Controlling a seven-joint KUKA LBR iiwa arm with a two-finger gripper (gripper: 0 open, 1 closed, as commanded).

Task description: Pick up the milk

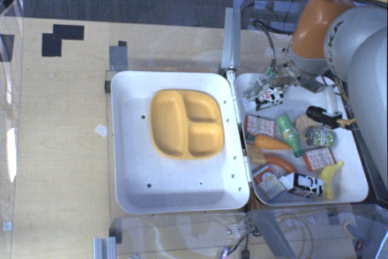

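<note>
The milk is a small carton with black and white cow patches, lying tilted at the far left of the right bin. My gripper hangs just behind and above the carton, very close to its top edge. Whether it touches the carton I cannot tell. The grey arm with its orange band reaches in from the upper right and hides the bin's far right corner.
The right bin is crowded: a green bottle, a carrot, a can, a banana, small boxes and a second black-and-white carton. The left bin holds a yellow divided plate.
</note>
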